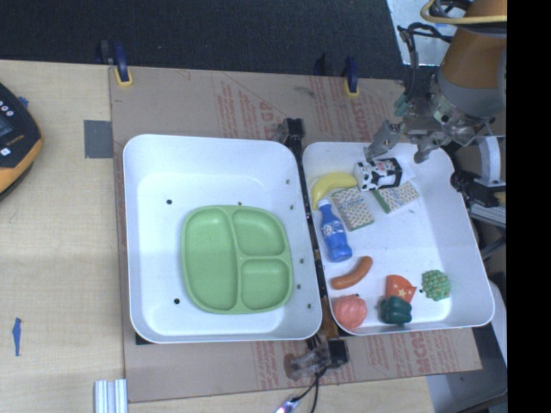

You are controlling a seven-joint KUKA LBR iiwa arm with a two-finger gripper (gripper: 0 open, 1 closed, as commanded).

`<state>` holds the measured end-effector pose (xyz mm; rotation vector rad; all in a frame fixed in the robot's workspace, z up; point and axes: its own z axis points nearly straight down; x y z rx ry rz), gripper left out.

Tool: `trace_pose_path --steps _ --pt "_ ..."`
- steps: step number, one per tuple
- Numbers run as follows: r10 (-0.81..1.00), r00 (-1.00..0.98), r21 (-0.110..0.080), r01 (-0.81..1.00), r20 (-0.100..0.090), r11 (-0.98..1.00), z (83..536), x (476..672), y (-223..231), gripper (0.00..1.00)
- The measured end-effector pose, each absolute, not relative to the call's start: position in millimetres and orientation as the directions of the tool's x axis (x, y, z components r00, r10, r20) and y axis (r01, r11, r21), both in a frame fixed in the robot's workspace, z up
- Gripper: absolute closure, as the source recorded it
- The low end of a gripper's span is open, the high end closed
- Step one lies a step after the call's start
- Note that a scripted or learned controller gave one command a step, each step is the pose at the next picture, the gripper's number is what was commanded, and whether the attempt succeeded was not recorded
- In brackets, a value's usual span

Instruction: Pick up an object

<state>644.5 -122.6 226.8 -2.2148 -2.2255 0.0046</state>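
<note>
My gripper hangs over the far end of the right bin, open, with nothing between its fingers. Just below its left finger lies a small black-and-white toy. Close by are a yellow banana, two patterned pouches and a blue bottle. Nearer the front of the bin lie an orange sausage, a pink fruit, a red piece, a dark green pepper and a broccoli.
The left bin holds a green divided plate. A yellow-and-black device sits at the bench's left edge. Clamps hold the brown board at the back. The arm's grey and orange body stands at the right.
</note>
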Motion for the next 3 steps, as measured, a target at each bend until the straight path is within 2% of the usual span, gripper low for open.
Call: trace_pose_path --steps 1,2,3 --pt "1.000 -0.005 -0.004 1.000 -0.001 0.005 91.4 563.9 -129.5 0.00" --pt "1.000 -0.001 -0.016 1.000 0.001 0.001 112.6 653.6 -116.7 0.00" --pt "1.000 0.000 -0.026 1.000 0.013 0.001 97.5 653.8 -155.2 0.00"
